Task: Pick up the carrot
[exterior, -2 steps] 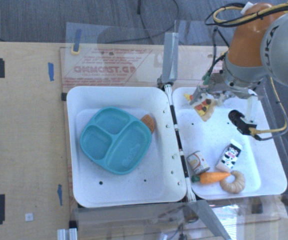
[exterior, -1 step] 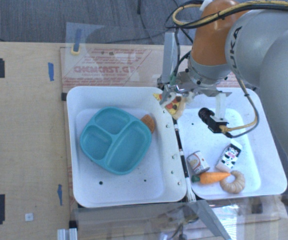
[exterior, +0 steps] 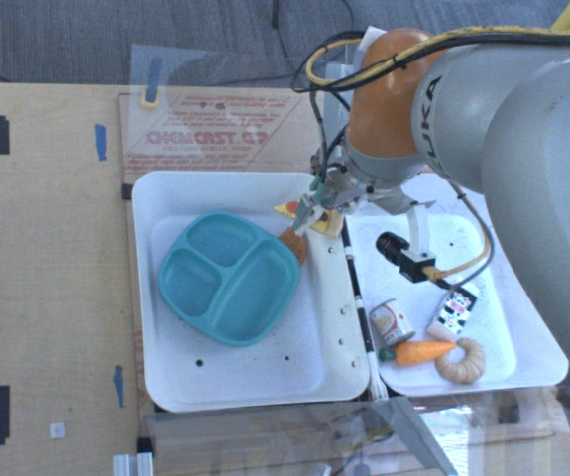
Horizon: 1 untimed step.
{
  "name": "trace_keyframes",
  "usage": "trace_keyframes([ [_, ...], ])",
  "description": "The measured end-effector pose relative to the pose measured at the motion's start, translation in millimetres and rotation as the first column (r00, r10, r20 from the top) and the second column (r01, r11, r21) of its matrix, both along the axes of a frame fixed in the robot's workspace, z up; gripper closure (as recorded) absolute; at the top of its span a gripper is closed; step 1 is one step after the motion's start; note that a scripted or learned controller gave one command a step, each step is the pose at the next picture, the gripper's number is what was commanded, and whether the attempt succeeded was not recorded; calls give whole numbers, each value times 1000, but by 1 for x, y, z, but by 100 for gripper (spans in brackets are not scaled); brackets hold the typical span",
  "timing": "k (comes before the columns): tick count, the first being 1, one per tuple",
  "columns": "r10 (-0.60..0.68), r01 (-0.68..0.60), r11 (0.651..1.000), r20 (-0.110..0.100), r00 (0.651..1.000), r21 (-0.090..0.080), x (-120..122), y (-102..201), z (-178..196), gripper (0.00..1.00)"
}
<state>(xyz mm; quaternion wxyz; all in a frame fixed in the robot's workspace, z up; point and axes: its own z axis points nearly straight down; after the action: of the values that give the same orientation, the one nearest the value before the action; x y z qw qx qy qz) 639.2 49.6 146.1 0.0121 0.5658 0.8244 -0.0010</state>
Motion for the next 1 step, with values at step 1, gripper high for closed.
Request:
trace_keyframes([
  [1, 216, -216, 976, -14, 976, 14, -20, 25, 39, 100],
])
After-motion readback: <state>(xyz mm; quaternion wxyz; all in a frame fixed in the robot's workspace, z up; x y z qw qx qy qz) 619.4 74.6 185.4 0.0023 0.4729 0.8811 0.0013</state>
